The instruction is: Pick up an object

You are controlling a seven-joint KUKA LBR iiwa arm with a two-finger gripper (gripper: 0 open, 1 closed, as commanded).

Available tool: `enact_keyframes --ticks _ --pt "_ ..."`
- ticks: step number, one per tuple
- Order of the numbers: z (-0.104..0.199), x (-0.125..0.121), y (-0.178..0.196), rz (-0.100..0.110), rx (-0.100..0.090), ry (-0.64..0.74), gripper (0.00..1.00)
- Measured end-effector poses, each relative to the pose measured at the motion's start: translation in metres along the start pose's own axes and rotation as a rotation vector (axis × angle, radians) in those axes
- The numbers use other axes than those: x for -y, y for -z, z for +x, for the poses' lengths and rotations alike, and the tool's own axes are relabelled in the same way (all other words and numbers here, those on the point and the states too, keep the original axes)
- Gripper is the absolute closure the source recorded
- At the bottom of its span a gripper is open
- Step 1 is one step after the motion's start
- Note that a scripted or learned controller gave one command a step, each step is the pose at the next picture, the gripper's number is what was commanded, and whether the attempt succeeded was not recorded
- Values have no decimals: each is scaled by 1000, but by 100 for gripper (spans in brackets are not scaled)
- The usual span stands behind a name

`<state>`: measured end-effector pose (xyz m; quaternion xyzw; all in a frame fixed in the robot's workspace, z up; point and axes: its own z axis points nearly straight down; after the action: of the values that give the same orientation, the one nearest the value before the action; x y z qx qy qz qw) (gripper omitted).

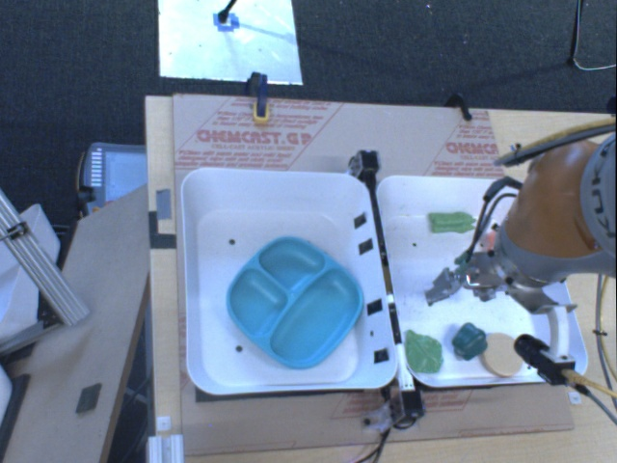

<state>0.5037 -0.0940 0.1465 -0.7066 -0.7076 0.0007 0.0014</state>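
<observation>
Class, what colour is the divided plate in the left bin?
Light blue plate, clearest in the camera view.

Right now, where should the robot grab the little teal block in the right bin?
Probably from straight above, pinching across the teal block along its far-and-near sides. A green piece sits close on its left and a tan disc on its right, so those sides look crowded. The tool hangs nearby.

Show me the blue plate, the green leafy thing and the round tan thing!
blue plate [293,301]: camera view, middle divider, left bin.
green leafy thing [423,351]: camera view, its middle, right bin.
round tan thing [501,357]: camera view, its top face.
</observation>
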Motion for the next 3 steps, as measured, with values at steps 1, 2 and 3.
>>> enact_keyframes --ticks 1,2,3 --pt "8 7 -49 1 -1 0 0" --pt "9 7 -63 -2 0 0 0" --pt "9 5 -51 -6 0 1 100"
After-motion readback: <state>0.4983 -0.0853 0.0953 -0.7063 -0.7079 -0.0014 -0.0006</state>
